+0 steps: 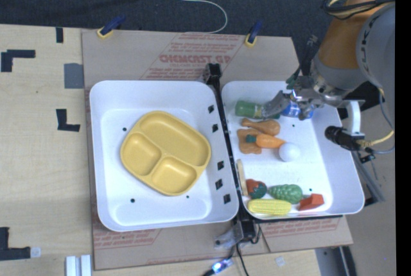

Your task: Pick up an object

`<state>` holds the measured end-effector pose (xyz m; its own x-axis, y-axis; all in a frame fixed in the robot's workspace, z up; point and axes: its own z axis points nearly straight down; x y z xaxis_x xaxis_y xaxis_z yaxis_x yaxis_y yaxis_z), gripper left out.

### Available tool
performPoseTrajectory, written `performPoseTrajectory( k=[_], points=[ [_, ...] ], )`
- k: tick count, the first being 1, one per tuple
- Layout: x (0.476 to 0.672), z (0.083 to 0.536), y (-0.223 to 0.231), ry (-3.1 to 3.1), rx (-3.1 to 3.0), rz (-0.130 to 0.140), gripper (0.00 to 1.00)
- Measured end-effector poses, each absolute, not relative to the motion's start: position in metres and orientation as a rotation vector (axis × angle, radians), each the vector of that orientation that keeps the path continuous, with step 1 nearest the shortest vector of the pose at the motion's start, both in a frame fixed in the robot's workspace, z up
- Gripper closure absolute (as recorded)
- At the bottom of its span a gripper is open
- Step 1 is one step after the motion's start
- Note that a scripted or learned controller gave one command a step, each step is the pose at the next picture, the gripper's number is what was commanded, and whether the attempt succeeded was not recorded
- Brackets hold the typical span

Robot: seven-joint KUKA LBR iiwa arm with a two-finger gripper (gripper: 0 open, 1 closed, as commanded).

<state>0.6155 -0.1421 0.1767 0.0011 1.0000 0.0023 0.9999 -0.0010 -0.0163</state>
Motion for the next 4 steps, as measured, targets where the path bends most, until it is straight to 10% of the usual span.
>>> performPoseTrajectory(
  k=[3,4],
  points=[
    [0.617,0.082,-0.145,-2.224,-2.218,0.004,0.00],
    [0.619,0.096,-0.144,-2.225,-2.217,-0.001,1.00]
  ],
)
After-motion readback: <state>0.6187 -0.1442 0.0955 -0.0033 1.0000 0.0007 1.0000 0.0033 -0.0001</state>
